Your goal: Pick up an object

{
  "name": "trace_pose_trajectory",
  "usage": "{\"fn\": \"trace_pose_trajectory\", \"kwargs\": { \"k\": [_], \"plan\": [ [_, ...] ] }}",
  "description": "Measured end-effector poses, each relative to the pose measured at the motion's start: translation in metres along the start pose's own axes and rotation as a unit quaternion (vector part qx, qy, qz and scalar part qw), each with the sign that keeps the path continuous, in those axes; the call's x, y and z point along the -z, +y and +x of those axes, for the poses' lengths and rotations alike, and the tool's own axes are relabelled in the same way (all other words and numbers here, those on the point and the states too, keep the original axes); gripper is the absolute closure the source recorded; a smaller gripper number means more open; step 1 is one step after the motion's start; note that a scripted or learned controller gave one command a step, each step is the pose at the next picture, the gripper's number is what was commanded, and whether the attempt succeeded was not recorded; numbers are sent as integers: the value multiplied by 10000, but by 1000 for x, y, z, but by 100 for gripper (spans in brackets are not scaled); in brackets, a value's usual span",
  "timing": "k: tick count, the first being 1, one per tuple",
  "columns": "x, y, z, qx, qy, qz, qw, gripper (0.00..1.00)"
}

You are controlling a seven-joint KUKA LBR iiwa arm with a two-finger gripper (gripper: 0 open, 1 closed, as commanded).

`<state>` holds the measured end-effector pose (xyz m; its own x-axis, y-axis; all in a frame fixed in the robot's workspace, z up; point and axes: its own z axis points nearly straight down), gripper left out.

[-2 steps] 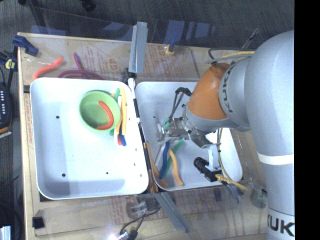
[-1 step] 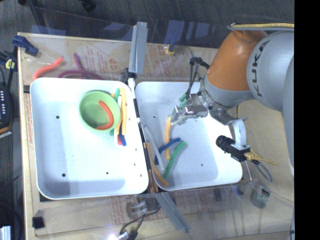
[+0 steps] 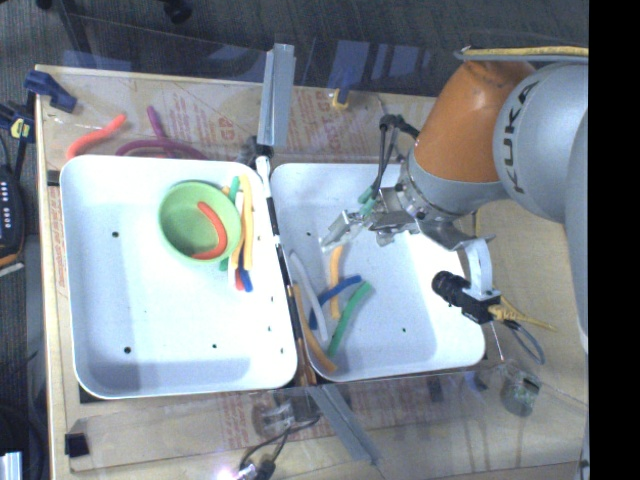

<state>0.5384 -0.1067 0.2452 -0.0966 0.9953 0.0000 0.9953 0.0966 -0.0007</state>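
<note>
My gripper (image 3: 338, 230) hangs over the upper middle of the right bin (image 3: 425, 333), its fingers spread open and pointing left, nothing between them. Just below it lies an orange stick (image 3: 336, 265). Further down, a blue stick (image 3: 338, 290) and a green stick (image 3: 346, 320) cross each other, with a clear tube (image 3: 305, 298) beside the bin's left wall. In the left bin (image 3: 150, 358) a green bowl (image 3: 190, 220) holds a red curved piece (image 3: 212, 230), with yellow, green and blue sticks (image 3: 243, 238) along its right side.
The grey arm with its orange band (image 3: 470, 118) covers the right bin's upper right corner. A black fitting (image 3: 455, 290) sticks out over the bin's right edge. Orange and purple pieces (image 3: 120, 138) lie on the bench behind the left bin. A metal divider (image 3: 275, 88) stands between the bins at the back.
</note>
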Motion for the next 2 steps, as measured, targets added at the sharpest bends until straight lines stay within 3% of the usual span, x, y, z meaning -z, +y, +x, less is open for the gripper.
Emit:
{"fn": "trace_pose_trajectory", "kwargs": {
  "k": [1,2],
  "plan": [
    [-153,36,-16,-492,-2,12,9988,0],
    [-142,36,-17,-472,-10,12,9989,100]
  ]
}}
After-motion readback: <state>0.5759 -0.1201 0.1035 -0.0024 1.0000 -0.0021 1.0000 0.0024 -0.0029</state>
